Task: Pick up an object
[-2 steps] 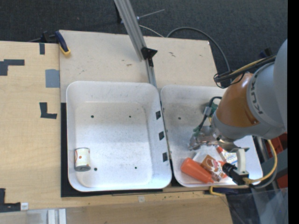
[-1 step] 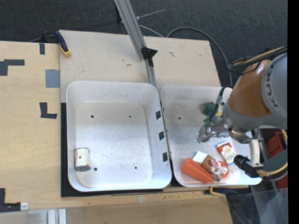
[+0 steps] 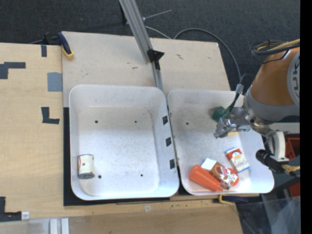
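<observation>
Gripper (image 3: 223, 129) over right bin (image 3: 195, 106), finger state unclear. Nearest: orange cylinder (image 3: 204, 178), brown packet (image 3: 225, 175), small carton (image 3: 237, 160) clustered at near right. Left bin (image 3: 117, 94): small can (image 3: 86, 166), near-left corner. Green object (image 3: 218, 113) beside gripper.

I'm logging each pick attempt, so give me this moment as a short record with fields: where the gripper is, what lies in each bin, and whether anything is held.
arm: reaches in from the right, over the right bin
gripper: above the right bin's middle, away from the items
held: nothing seen between the fingers
left bin: one small can near the front left corner
right bin items: orange object, small white block, red-brown packet, small carton, clustered at the front
green object: beside the gripper; unclear what it is
</observation>
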`<state>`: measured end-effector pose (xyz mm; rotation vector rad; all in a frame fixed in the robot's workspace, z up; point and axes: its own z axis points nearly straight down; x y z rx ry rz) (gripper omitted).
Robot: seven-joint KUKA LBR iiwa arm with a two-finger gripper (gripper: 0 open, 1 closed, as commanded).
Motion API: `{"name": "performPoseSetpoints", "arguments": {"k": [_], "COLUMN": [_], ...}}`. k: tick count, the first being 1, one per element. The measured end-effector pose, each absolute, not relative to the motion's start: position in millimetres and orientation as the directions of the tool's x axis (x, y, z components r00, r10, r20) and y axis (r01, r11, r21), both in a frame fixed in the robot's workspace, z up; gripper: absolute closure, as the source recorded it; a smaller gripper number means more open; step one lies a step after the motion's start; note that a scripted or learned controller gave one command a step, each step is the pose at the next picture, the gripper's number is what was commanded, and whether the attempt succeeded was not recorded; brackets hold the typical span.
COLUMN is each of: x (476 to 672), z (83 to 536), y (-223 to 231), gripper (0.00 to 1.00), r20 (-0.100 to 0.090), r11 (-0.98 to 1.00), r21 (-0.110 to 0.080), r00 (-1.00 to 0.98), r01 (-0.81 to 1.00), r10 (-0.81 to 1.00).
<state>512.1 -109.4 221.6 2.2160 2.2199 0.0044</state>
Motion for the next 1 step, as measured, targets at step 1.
{"name": "performPoseSetpoints", "arguments": {"k": [1], "x": [512.8], "z": [251.9], "y": [-109.2], "gripper": [1.00], "r20": [-0.001], "r11": [0.002], "r21": [0.002], "r00": [-0.002], "r01": [1.000], "r10": [1.000]}}
